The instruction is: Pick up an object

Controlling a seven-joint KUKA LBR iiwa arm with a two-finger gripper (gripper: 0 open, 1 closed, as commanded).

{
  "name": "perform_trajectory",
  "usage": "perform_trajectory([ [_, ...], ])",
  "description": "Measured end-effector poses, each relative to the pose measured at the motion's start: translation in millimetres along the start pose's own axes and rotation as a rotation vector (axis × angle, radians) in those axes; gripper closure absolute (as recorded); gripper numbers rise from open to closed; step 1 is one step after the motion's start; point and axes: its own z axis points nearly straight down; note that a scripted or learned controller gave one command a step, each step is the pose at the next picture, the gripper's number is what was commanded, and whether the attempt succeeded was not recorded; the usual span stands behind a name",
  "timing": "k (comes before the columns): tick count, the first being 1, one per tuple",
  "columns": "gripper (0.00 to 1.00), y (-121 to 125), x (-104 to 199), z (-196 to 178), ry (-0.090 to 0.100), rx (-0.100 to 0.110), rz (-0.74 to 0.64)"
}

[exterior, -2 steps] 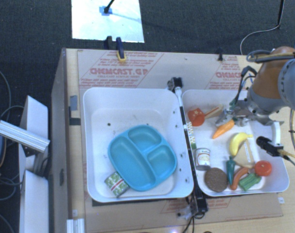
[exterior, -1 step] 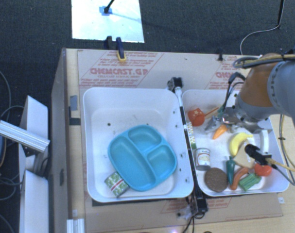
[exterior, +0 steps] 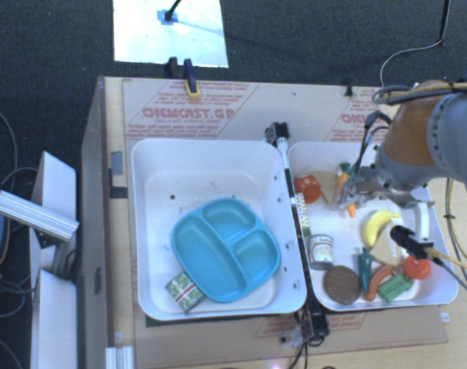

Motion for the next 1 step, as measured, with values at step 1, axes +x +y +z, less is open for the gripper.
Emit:
perform_trajectory([
  [1, 1.0, 10.6, 56.8, -90.4, 0.001, -0.002, 0.0],
])
